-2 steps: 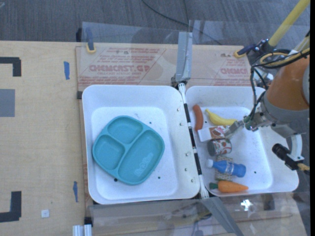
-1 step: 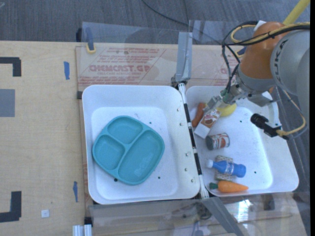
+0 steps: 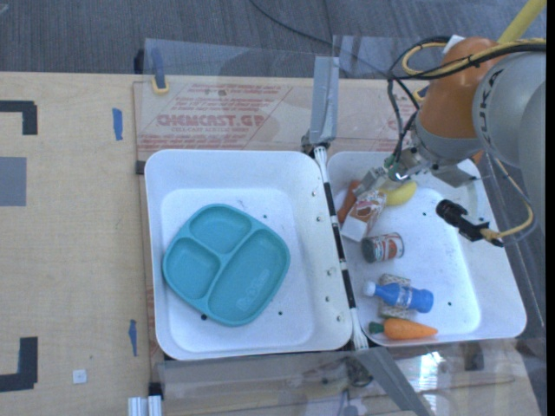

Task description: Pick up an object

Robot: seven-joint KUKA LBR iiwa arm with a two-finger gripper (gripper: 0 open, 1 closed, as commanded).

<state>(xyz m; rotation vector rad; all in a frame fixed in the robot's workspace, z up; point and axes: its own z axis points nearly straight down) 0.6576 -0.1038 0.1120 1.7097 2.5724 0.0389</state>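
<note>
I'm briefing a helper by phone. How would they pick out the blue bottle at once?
Find the right bin, the one without the teal tray. Near its front edge lies the blue bottle on its side, white cap pointing toward the divider. It sits just above the orange carrot and is the only blue item there.

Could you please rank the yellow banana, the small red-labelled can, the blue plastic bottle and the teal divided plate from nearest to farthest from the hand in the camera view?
1. Yellow banana, right bin, just below the hand.
2. Small red-labelled can, middle of the right bin.
3. Blue plastic bottle, lower in the right bin.
4. Teal divided plate, left bin, beyond the divider.
</note>
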